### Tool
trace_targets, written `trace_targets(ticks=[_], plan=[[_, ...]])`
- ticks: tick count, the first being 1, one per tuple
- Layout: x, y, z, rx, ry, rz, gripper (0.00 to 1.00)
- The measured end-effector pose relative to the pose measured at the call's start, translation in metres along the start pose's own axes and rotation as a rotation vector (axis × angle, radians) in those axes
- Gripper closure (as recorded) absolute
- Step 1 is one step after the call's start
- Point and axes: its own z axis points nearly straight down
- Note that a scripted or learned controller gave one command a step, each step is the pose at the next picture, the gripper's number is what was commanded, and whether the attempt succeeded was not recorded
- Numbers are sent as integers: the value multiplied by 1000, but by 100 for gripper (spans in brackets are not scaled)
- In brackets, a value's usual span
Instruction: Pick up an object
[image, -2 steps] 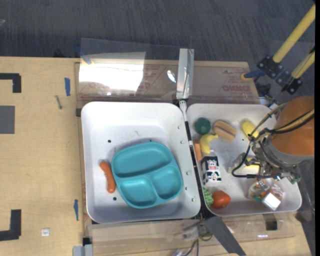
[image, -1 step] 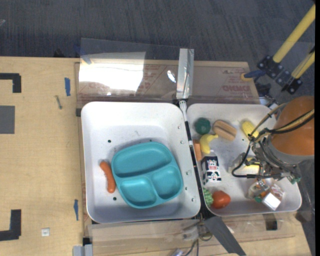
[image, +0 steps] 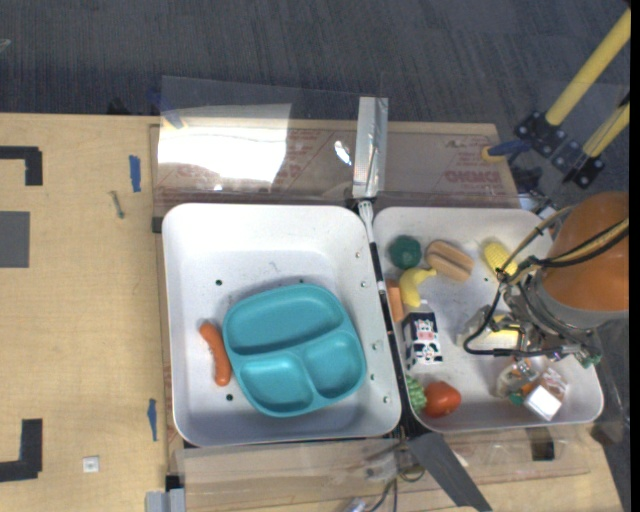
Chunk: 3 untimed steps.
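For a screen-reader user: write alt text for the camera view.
A grey robot arm reaches from the right into the right bin, which holds small toy foods including a tomato and hot dog. The left bin holds a teal divided plate beside an orange sausage.

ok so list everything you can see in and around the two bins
bins: 2, white, side by side on bench; left bin, right bin
divided tray: 1, teal, left bin
sausage: 1, orange-red, left of tray
green ball: 1, right bin, far left corner
hot dog: 1, tan, right bin
banana: 1, yellow
small carton: 1, black and white
tomato: 1, red, near edge
arm: 1, grey and orange, over right bin
gripper: 1, over right bin
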Motion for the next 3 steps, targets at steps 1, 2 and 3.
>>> trace_targets(ticks=[1, 2, 3], plan=[[0, 0, 0, 0, 0, 0, 0], [0, 0, 0, 0, 0, 0, 0], [0, 0, 0, 0, 0, 0, 0]])
